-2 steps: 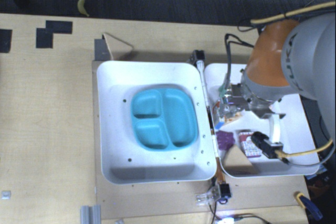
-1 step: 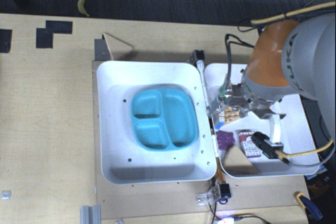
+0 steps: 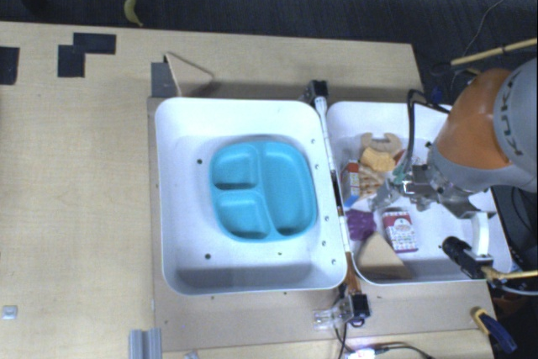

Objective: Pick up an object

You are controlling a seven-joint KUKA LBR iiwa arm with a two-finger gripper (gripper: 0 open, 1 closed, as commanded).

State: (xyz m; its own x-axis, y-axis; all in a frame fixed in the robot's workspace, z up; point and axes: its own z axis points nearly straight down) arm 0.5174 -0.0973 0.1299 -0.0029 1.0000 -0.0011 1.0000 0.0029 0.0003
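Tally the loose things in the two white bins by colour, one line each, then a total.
Blue: 1, divided tray in the left bin
Tan: 1, lumpy piece
Purple: 1, piece
Red and white: 1, packet
Total: 4 clearly told apart; others near the gripper are unclear.

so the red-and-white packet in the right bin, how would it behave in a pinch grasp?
The red-and-white packet lies flat and thin, so it probably flexes and weighs little. Lying flat, it offers little edge for the gripper, so it may slide rather than lift.

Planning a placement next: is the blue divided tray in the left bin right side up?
Right side up: the blue tray lies flat in the left bin, its three compartments facing the camera.
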